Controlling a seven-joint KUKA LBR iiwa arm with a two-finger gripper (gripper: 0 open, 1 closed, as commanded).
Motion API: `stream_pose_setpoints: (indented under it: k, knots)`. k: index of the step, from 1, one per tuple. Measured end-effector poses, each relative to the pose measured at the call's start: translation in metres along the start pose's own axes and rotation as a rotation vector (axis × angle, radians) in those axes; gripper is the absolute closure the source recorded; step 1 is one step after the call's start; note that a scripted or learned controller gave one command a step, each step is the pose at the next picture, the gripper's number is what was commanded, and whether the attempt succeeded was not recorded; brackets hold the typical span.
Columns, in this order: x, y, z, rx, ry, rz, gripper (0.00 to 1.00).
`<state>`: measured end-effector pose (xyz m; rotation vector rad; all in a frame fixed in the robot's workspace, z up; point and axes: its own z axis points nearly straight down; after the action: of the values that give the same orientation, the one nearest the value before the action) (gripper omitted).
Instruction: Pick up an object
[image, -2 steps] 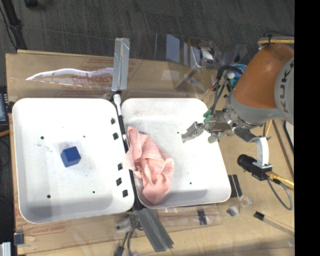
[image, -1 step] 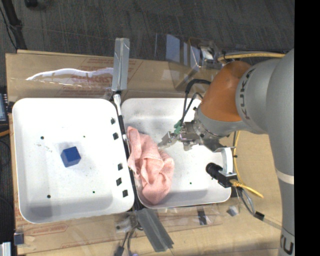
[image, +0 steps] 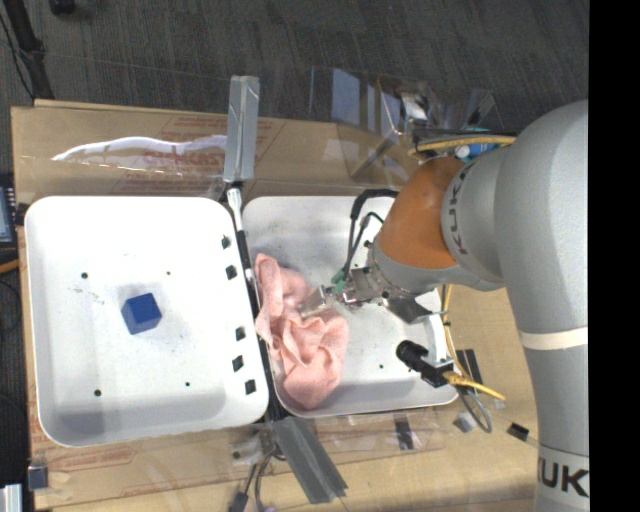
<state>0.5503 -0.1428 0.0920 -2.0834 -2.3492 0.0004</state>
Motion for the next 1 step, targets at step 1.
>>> stream_pose_setpoints:
  k: [1]
  knots:
    - [0.0368,0.0460,-0.0007,0.000,-0.001,-0.024,0.00]
